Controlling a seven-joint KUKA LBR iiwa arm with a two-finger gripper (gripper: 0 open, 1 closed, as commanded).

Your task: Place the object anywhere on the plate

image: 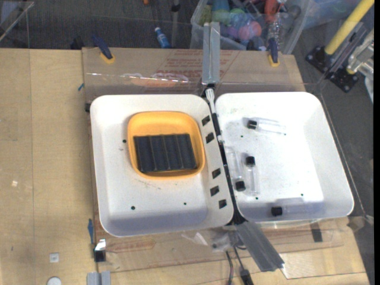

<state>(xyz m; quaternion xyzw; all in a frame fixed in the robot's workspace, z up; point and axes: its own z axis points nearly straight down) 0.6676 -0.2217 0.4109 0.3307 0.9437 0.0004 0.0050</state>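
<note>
**Two bins side by side on the bench**

The left bin [113, 212] and the right bin [320, 177] are sitting side by side, touching along a divider [215, 153] running near to far. A plate [165, 142] is lying in the left bin, toward its far side, and a ridged block [164, 153] is resting on the plate. In the right bin, one tube [264, 124] is lying toward the far side, and two more tubes [249, 170] are lying close to the divider, nearer than the first. A box of toys [252, 10] is standing beyond the bins, at the far edge.
</note>
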